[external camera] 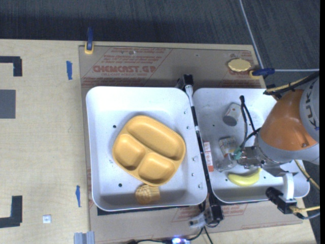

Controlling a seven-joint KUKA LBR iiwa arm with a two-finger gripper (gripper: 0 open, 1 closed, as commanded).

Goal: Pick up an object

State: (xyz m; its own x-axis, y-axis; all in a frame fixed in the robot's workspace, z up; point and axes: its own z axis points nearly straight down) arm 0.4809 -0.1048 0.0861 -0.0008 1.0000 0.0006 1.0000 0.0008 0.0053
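Camera view, looking down at a slant on both bins.

Left bin [96, 136]: a yellow three-compartment tray [148, 148] is seen upside down or dome-side up near the middle, tilted diagonally. A small tan ridged object [147, 192], looking like a woven or waffle-textured piece, is seen at the bin's near wall, touching or just beside the tray's lower edge; which of the two cannot be told.

Right bin [213, 103]: a banana [245, 178] lies flat near the near edge, curved side toward the near wall. A small grey cylinder [231, 114] is seen toward the far side, well apart from the banana. A small clear packet with coloured print [227, 146] sits between them, near the bin's left wall.

The arm [292, 128] enters from the right, its orange band over the right bin's right half. The tool [242, 159] is lowered into the right bin, just above the banana and beside the packet. Its state cannot be told: the end is small and tangled in cables, and nothing is seen held in it.

Desk [40, 136]: light wood with black markers and blue tape marks. A cardboard sheet [132, 65] lies under both bins; a round tan disc [238, 65] rests on its far right corner.
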